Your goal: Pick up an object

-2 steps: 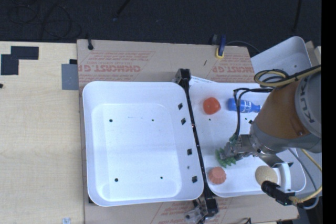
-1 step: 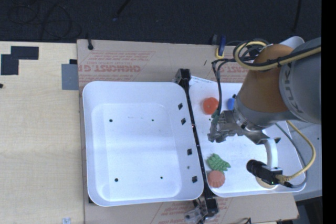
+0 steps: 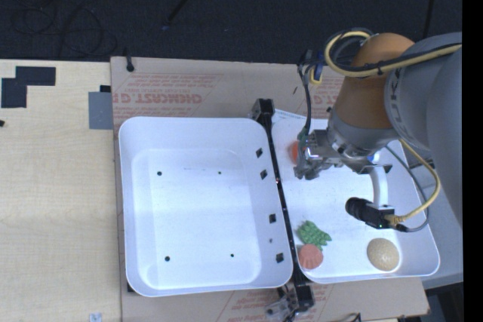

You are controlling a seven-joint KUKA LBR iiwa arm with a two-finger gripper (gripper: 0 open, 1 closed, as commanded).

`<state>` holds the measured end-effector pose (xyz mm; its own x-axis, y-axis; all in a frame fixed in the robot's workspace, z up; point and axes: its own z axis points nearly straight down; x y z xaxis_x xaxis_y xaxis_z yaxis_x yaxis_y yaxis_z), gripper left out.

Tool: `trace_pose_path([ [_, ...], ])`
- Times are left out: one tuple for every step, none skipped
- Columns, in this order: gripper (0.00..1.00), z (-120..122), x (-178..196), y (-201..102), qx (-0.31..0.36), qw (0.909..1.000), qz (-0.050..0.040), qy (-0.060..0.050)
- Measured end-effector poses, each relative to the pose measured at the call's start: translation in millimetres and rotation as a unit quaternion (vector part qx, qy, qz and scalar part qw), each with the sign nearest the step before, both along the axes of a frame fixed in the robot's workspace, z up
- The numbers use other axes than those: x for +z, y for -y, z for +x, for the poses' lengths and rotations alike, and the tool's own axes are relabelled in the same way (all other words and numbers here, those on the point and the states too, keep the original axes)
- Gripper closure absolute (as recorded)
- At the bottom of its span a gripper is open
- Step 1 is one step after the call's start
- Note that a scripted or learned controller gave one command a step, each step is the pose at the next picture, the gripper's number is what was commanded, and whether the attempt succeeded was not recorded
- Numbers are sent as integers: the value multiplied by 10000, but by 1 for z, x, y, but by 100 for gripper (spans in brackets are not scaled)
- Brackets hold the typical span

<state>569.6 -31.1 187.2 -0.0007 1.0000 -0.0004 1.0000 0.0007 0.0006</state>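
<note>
My gripper [image 3: 308,168] hangs over the far left part of the right bin [image 3: 423,256], close to the wall shared with the left bin. A small red-orange thing [image 3: 294,151] lies just left of it, partly hidden by the gripper. Near the front of the right bin lie a green leafy toy [image 3: 313,233], a salmon-coloured round piece [image 3: 310,256] touching it, and a tan ball [image 3: 383,253] toward the right corner. Nothing shows in the gripper's grasp.
The left bin [image 3: 143,162] stands beside the right one, both on a cardboard sheet [image 3: 196,90]. A black clip strip [image 3: 275,192] runs along the shared wall. The arm's grey body and orange band [image 3: 377,79] cover the right bin's far right side.
</note>
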Motion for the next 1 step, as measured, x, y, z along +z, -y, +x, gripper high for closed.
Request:
trace_pose_path([
  [100, -3, 9, 1, 18, 10000, 1, -34],
])
